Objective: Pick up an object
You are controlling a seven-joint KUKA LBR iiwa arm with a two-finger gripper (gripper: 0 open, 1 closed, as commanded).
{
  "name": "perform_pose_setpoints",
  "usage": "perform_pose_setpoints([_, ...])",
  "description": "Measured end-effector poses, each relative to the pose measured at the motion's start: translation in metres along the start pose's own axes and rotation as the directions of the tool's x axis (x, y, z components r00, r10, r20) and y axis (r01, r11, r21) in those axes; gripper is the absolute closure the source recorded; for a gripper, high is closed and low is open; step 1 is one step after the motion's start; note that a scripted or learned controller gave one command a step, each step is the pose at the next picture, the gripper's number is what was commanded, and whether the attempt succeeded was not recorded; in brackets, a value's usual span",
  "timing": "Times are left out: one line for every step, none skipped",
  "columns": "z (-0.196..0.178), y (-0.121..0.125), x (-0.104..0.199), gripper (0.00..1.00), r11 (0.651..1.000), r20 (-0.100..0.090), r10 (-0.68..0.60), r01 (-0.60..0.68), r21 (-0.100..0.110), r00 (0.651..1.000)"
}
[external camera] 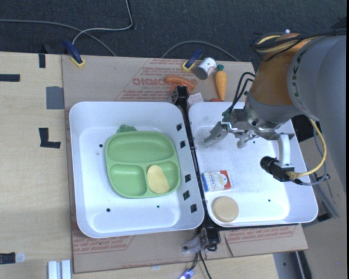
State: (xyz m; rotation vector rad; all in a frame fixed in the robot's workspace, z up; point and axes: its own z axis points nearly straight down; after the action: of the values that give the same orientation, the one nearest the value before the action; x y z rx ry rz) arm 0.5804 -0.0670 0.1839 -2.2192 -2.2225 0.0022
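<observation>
In the right bin [279, 205] lie a small blue, white and red carton [216, 181] and a round tan biscuit-like piece [225, 208] near the front wall. My gripper [229, 137] hangs over the bin's far left part, above and behind the carton, with its fingers [214, 135] spread open and nothing between them. The left bin [87, 173] holds a green divided plate [141, 150]. A yellow oval piece [158, 179] rests in the plate's front right compartment.
Behind the bins, on the cardboard, lie a toy carrot [220, 83], an orange sausage-like piece [180, 81] and a small white and grey object [206, 67]. Black clips line the wall between the bins [189, 156]. A cable [302, 176] loops beside the wrist.
</observation>
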Motion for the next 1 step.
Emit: perform_pose_setpoints([0.0000, -0.0480, -0.0073, 0.00, 1.000, 0.000, 0.001, -0.001, 0.000, 1.000])
